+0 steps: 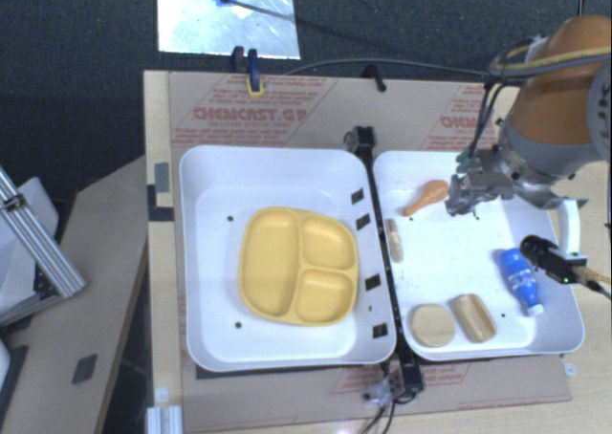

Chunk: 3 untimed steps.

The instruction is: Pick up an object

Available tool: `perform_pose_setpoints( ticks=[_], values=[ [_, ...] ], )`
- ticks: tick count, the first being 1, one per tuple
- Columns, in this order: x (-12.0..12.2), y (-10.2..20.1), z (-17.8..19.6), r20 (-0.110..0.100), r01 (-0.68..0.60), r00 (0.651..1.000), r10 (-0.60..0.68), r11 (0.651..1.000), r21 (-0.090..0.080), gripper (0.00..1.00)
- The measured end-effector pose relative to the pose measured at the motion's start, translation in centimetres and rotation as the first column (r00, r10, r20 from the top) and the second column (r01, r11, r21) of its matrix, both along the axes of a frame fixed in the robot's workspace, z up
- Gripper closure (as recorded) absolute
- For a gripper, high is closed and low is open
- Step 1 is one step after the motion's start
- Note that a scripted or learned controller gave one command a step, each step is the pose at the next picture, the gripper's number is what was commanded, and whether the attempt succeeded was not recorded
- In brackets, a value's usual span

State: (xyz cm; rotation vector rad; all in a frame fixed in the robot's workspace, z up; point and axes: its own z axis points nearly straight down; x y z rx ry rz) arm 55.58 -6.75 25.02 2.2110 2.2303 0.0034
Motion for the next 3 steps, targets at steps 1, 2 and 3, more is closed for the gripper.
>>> perform_pose_setpoints(
  ticks=[1, 2, 3],
  values=[
    [-0.9, 4.9, -0.2, -0.002, 0.0, 1.0, 0.0, 1.0, 0.0, 1.0],
    [0.1, 10.1, -1.6, -0.002, -0.001, 1.0, 0.001, 1.0, 0.001, 1.0],
    [-0.9, 15.6, -3.0, -0.003, -0.001, 1.0, 0.001, 1.0, 0.001, 1.0]
  ],
)
